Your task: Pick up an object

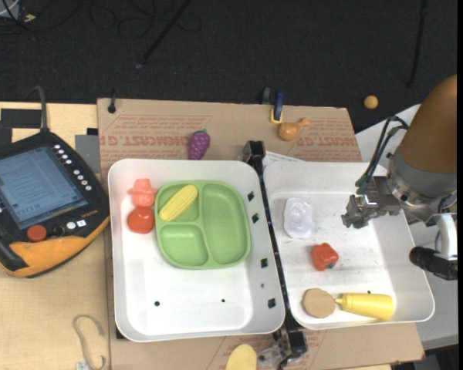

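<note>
My gripper [357,211] hangs over the right bin [417,284], near its middle right, on the grey arm with the orange band [438,126]. A red pepper toy [323,256] lies below and to the left of the gripper, apart from it. A clear plastic piece [298,216] lies to the gripper's left. Along the bin's front edge lie a tan round piece [319,303] and a yellow bottle [368,305], touching each other. Nothing shows under the gripper.
The left bin [139,299] holds a green divided plate [224,241] with a corn cob [177,202], plus a pink toy [142,192] and a red toy [140,220]. Purple grapes [198,143] and an orange pear [291,129] lie on the cardboard behind. A tablet controller [31,183] sits at the left.
</note>
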`<action>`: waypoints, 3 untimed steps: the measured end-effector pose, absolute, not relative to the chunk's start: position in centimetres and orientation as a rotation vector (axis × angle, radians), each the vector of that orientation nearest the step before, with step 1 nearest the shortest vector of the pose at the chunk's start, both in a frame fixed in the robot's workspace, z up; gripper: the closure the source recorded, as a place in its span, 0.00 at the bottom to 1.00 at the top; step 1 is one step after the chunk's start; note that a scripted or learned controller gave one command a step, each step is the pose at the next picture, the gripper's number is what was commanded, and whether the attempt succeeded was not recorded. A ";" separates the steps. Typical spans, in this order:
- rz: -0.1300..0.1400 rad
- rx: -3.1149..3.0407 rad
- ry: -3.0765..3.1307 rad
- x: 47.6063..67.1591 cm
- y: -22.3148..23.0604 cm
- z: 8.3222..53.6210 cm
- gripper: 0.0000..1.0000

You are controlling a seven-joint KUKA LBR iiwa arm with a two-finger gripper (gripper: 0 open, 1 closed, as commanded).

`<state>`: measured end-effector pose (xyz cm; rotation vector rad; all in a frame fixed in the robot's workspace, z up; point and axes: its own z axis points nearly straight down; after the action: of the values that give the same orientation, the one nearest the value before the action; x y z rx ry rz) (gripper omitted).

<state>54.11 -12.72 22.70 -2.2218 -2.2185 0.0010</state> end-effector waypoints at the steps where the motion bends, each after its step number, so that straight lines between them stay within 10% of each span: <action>1: 0.001 -2.218 -2.222 55.7 -8.1 22.0 1.00; 3: 0.001 -2.220 -2.220 58.5 -2.5 23.0 1.00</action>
<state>58.51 -2.54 22.99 -2.2199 -2.2199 0.0013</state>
